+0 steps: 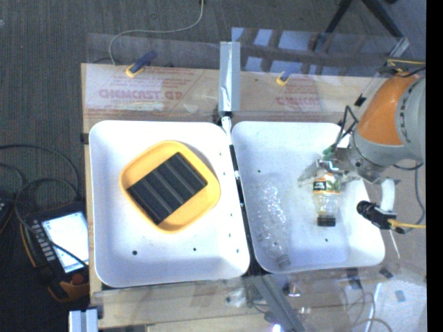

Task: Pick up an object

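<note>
Overhead slanted view of a bench w/ two shallow white bins side by side. Left bin [104, 254] holds one yellow rounded dish [208, 189] w/ a black ribbed slab on top, lying at an angle near the bin's middle. Right bin [291, 144] holds one clear plastic bottle [271, 209], hard to make out against the white floor, left of centre.

The grey arm w/ orange band [387, 120] reaches in from the right. Its gripper [325, 185] hangs over the right bin's right half, around a small crinkled clear item w/ a dark label [322, 185]. Whether the claw is open, closed or gripping it, I can't tell; the wrist hides that part.

Risks, as I judge them: the crinkled item looks light and slick, so it could slip or crumple if pinched off-centre. The see-through bottle may be misjudged by a program, causing a miss. Cables by the wrist could snag on the bin wall.

Count: 2 bins, 1 yellow dish, 1 bottle, 1 crinkled item, 1 arm.
</note>
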